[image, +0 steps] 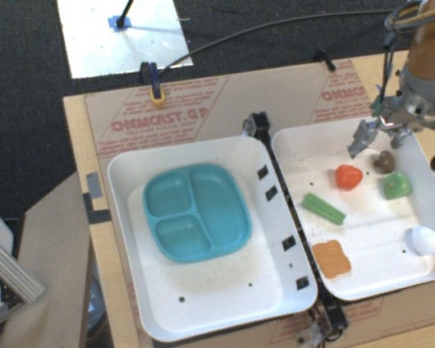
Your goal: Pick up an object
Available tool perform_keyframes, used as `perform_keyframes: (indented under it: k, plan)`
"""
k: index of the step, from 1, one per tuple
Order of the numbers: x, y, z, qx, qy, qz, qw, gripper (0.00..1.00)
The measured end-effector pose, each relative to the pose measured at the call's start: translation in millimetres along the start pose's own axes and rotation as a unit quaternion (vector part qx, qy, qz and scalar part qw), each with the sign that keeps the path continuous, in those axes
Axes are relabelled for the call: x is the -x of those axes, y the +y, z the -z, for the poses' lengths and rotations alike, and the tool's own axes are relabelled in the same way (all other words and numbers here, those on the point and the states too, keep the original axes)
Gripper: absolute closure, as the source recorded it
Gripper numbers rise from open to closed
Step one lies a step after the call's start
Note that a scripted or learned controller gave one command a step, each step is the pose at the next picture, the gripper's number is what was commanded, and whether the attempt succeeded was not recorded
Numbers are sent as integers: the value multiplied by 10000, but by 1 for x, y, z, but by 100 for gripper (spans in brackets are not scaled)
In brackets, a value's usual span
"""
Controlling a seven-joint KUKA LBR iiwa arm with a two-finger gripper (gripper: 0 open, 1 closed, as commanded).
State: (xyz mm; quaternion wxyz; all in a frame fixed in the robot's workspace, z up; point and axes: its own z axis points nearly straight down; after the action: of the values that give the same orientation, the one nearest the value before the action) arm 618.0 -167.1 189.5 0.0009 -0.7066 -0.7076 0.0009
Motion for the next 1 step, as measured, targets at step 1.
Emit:
perform_keyframes:
  k: [1]
  plan:
    - [10,-2,-49,3,-1,-4,10000,0]
